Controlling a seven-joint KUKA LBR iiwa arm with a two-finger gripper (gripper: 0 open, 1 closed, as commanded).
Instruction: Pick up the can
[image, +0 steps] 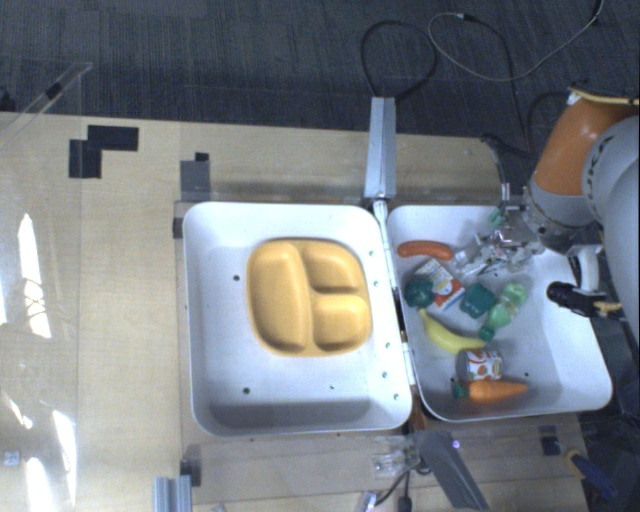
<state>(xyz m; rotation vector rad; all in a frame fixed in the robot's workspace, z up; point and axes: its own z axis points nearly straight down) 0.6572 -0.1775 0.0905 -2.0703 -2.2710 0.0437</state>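
None of the lifting looks done yet: we see the can (482, 364) standing in the right bin (585, 385) (just above the carrot (496, 392)), well apart from the gripper (500, 245), whose jaws we cannot tell.

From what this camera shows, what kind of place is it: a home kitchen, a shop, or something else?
Probably a robotics lab. A grey arm reaches over two white bins fixed on a wooden bench, toy food like a banana and carrot fills one, and cables lie on carpet.
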